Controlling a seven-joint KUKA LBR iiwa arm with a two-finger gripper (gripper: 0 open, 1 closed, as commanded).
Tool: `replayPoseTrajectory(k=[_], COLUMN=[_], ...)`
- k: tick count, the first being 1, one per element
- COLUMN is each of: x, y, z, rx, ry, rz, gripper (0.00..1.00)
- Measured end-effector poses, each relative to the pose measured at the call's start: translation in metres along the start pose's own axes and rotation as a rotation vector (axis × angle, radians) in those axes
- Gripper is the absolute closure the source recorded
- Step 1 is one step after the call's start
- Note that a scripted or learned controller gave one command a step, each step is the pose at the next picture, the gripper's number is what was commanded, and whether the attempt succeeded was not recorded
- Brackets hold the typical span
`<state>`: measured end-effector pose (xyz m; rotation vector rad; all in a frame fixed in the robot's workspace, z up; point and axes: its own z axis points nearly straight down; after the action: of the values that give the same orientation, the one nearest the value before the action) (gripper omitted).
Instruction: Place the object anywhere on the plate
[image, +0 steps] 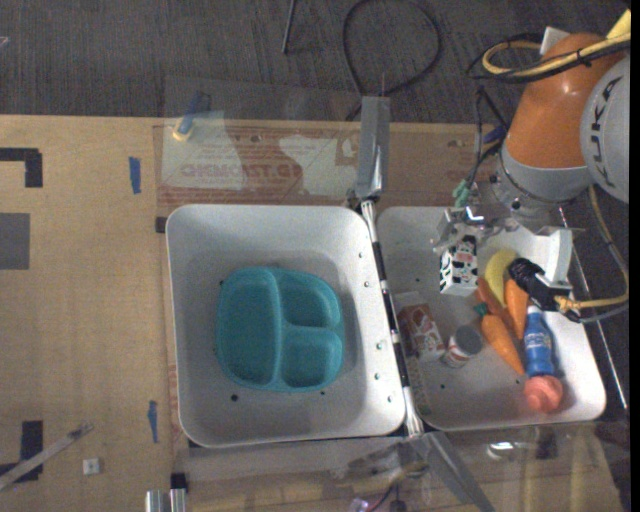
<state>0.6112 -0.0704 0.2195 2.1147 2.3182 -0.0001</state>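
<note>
A teal divided plate (280, 328) lies in the left bin (190, 240). My gripper (457, 228) hangs over the back of the right bin (590, 400), far to the right of the plate. A small black-and-white carton (460, 270) sits directly in front of the gripper's tip, touching or nearly touching it; whether it is gripped is unclear. Beside the carton lie a yellow banana (497, 268), two orange carrots (503, 345), a blue bottle (538, 348) with a pink cap, a small can (464, 345) and a red-brown packet (422, 330).
A raised metal divider (385, 300) runs between the two bins. The grey and orange arm (550, 110) fills the upper right, with yellow and black cables (590, 300) trailing over the right bin's edge. The wooden bench (80, 300) extends to the left.
</note>
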Motion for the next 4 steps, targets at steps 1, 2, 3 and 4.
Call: replayPoseTrajectory(k=[1,2,3,4], x=[0.082,0.150,0.149,0.191], y=[-0.017,-0.017,-0.017,-0.063], z=[0.006,0.035,0.035,0.115], rx=[0.005,0.006,0.005,-0.018], ry=[0.004,0.003,0.004,0.005], rz=[-0.070,-0.027,-0.026,0.082], gripper=[1.00,1.00,0.00,0.00])
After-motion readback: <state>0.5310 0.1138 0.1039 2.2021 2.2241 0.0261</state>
